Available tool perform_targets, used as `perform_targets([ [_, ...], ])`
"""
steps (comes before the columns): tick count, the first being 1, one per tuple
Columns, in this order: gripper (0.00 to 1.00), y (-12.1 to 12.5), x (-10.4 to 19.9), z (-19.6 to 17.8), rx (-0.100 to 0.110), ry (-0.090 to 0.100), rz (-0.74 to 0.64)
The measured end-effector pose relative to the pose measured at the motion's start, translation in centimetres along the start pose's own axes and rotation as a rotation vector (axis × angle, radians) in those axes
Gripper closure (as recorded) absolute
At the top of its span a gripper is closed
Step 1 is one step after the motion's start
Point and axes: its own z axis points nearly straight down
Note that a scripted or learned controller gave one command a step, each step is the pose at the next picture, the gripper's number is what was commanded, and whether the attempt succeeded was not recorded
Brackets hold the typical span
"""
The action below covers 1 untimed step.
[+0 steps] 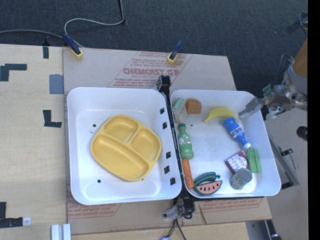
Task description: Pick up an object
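Where cardboard (150, 71) lies, white bins (80, 149) on dark carpet (200, 14)

The grey arm (295, 86) reaches in from the right, orange band (301, 59) above its wrist.

We are seeing a yellow plastic divided plate (127, 147) lying in the left shallow white bin (80, 149), slightly turned. Both that bin and the right white bin (267, 149) are sitting side by side on a brown printed cardboard sheet (145, 71) covering the pale wooden surface (25, 149). Two yellow-and-blue clamps (73, 46) (175, 52) are gripping the cardboard's far edge, and a thin cable (95, 21) is trailing across the dark carpet floor (210, 14).
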Motion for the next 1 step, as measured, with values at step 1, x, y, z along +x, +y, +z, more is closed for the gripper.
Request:
perform_targets([
  [1, 0.0, 4.79, -0.62, 14.79, 0.002, 0.004, -0.002],
])
